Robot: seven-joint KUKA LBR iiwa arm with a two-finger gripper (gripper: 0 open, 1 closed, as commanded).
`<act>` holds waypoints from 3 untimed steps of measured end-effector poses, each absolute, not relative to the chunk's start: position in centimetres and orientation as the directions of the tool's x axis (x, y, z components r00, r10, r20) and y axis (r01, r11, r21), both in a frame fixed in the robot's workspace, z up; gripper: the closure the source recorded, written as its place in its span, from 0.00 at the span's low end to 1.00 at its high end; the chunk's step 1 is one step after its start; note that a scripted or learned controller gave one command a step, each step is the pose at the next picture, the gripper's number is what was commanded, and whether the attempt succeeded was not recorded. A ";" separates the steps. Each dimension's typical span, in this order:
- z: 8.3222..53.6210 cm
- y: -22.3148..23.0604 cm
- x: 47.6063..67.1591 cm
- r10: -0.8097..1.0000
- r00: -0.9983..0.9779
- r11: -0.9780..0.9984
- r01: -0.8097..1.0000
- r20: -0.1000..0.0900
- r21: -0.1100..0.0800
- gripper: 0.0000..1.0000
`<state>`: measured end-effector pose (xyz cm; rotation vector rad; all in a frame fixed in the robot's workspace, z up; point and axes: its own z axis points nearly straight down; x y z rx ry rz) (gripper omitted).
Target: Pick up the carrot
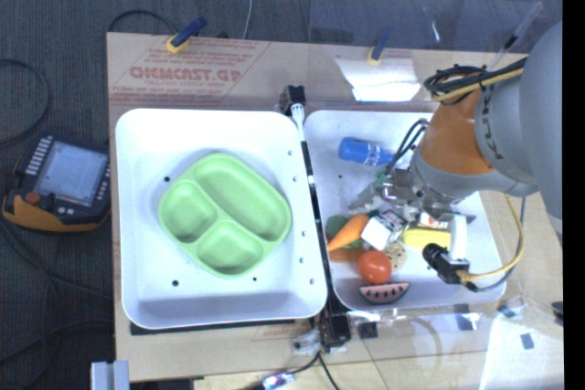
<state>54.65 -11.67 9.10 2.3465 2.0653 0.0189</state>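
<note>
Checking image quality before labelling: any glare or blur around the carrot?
Camera view: carrot is sharp and evenly lit; glare whitens the patch above the right bin; the hand looks slightly soft.

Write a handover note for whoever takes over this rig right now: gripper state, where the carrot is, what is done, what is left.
Gripper: low in the right white bin, over the toy pile; its state cannot be told.
Orange toy carrot with green top: lying at the bin's left side, beside the gripper, next to the red toy tomato.
Green divided plate: in the left white bin.
Done: arm is down at the pile.
Left: secure the carrot and lift it.
</note>
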 end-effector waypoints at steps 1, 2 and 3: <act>9.1 -9.7 50.9 0.989 0.148 -0.148 0.989 -0.007 0.023 0.00; 10.1 -9.7 50.9 0.989 0.149 -0.149 0.989 -0.005 0.022 1.00; 18.4 -6.1 50.4 0.835 0.550 -0.550 0.835 -0.003 -0.003 1.00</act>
